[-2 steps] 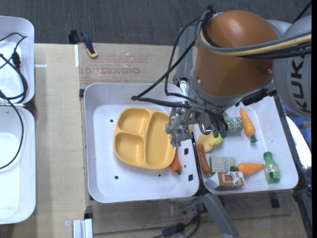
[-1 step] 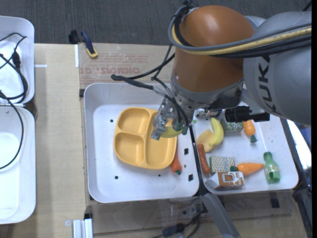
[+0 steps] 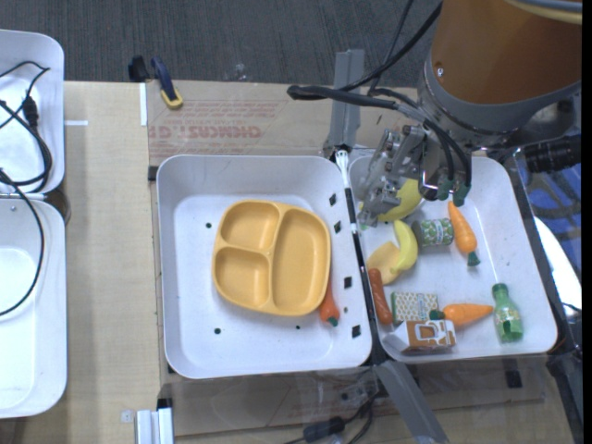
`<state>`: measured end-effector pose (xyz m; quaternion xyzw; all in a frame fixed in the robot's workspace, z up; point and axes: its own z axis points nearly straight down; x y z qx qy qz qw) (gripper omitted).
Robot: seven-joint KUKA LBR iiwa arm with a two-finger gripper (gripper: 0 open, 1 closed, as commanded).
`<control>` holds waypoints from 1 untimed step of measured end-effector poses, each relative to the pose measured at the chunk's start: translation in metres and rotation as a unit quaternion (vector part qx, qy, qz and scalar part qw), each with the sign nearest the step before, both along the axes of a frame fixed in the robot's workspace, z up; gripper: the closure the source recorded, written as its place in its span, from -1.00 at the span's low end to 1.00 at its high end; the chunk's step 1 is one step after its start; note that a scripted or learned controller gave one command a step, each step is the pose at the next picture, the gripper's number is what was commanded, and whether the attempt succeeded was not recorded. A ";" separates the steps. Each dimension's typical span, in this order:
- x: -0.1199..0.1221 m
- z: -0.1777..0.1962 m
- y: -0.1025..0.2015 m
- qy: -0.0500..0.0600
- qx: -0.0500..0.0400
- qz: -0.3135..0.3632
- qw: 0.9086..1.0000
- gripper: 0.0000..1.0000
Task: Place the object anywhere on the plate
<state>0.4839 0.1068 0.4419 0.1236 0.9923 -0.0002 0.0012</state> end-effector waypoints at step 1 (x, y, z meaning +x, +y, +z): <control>0.032 -0.001 -0.014 0.000 0.000 0.102 0.995 1.00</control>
